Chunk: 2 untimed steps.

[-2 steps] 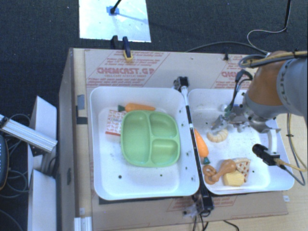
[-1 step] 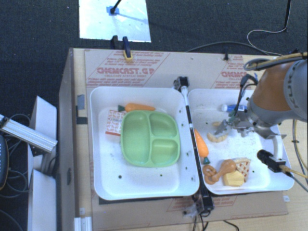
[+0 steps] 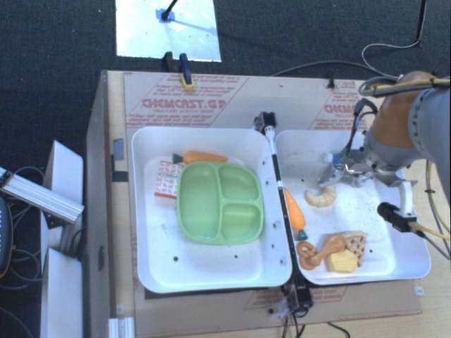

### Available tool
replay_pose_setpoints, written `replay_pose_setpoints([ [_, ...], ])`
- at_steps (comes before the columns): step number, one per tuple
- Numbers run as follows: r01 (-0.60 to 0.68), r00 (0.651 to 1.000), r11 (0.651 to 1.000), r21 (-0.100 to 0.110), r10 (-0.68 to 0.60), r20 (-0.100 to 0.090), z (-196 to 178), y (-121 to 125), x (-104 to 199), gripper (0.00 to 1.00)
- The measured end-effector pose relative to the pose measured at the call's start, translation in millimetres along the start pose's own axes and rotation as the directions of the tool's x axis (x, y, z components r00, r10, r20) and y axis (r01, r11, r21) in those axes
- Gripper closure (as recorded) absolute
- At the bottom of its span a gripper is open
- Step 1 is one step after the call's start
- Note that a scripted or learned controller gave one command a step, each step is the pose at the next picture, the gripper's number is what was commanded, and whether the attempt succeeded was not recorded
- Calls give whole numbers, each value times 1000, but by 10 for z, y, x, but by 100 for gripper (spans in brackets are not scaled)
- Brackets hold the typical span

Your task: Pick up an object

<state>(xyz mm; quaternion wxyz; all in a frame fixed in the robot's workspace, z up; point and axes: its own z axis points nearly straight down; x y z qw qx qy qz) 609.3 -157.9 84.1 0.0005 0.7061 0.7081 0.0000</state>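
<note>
My gripper hangs low in the right bin, near its back left part. Just below it in the view lies a pale curved croissant, touching or nearly touching the gripper's tip. An orange carrot rests against the right bin's left wall. Near the front lie a small pretzel, a tan drumstick, a pizza slice and a yellow cheese wedge.
The left bin holds a green divided plate, a second carrot and a red-and-white packet. The grey arm with cables enters from the right. A clamp sits on the wall between the bins.
</note>
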Motion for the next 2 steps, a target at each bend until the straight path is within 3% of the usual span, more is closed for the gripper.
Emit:
replay_pose_setpoints([
  [1,2,1000,1000,-4,-2,0,-115,14,2,100],
  [2,2,1000,1000,-3,-2,-1,-1013,-45,886,100],
])
